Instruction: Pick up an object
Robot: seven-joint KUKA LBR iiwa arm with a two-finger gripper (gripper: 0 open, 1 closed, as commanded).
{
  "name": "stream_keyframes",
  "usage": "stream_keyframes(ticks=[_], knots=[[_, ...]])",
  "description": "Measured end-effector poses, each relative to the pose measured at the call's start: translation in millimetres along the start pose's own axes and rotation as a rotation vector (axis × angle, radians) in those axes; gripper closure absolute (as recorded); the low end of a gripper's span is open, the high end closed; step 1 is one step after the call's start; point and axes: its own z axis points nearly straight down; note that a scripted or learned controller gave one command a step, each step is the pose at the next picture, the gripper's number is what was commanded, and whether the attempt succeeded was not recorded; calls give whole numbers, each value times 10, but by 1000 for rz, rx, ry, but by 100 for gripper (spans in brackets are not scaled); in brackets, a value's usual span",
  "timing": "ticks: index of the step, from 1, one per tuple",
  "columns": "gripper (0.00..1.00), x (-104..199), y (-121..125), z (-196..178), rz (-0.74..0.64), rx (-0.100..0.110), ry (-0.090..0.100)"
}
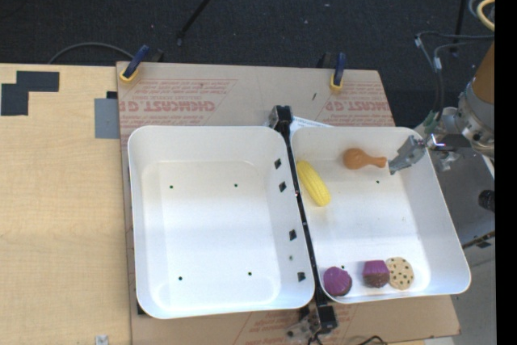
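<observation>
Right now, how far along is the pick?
Done: nothing lifted. The corn, drumstick, purple piece, magenta block and cookie all lie in the right bin. In hand: the claw sits beside the drumstick, holding nothing visible. Left: grasp and lift.

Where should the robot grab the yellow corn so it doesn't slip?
Probably across the middle of the corn, coming straight down from above. It lies flat, tilted lengthways beside the divider, so the gripper should close across its narrow width, where both long sides look free.
</observation>
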Motion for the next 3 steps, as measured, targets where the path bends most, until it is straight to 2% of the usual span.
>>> stream_keyframes(ticks=[1,3], knots=[[0,1,9,-29,-1,-6,-1],[0,18,121,1146,-1,0,0]])
